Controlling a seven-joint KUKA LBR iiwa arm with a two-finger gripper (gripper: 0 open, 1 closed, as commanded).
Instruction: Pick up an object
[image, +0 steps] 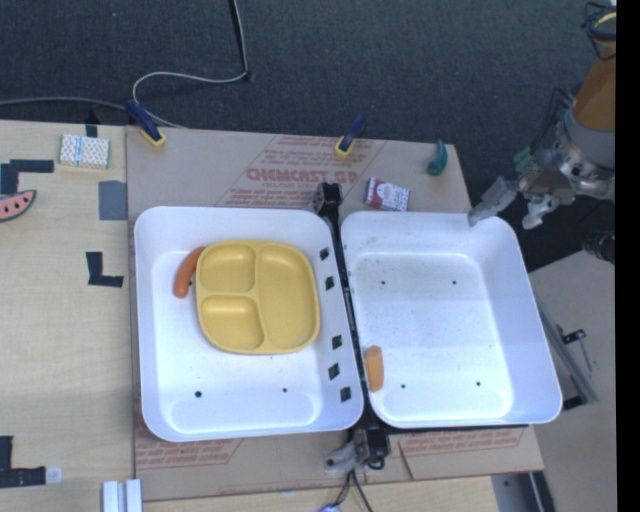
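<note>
A yellow divided plate (258, 296) lies in the left bin (170, 400). An orange sausage-shaped piece (185, 272) rests against the plate's left edge. A small orange piece (374, 368) sits at the left wall of the right bin (450, 400). My gripper (512, 207) hangs above the right bin's far right corner, well away from all these objects. Its fingers (486, 208) stand spread apart with nothing between them.
A small red-and-white packet (385, 194) lies on the cardboard behind the bins. Clamps in blue and yellow (148, 122), yellow (350, 138) and green (438, 157) hold the cardboard's back edge. A cable (190, 75) loops behind.
</note>
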